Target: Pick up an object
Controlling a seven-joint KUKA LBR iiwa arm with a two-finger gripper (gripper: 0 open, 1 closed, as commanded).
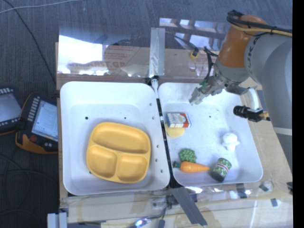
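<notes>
My gripper (196, 99) hangs over the back of the right bin (247, 151), its tip pointing down and left. Below it, near the bin's left wall, a small red and white carton (177, 120) lies on a yellow disc (175, 130). Toward the front sit a green broccoli piece (187, 155), an orange carrot (194, 167) and a dark green can (221, 168) on its side. A white lump (230, 139) rests at the right. Nothing shows between the fingers.
The left bin (76, 103) holds a yellow divided plate (118, 151). A clear panel (156, 51) stands behind both bins. A black fitting (246, 112) sticks over the right bin's right rim. A handheld pendant (38, 125) lies off the bench at left.
</notes>
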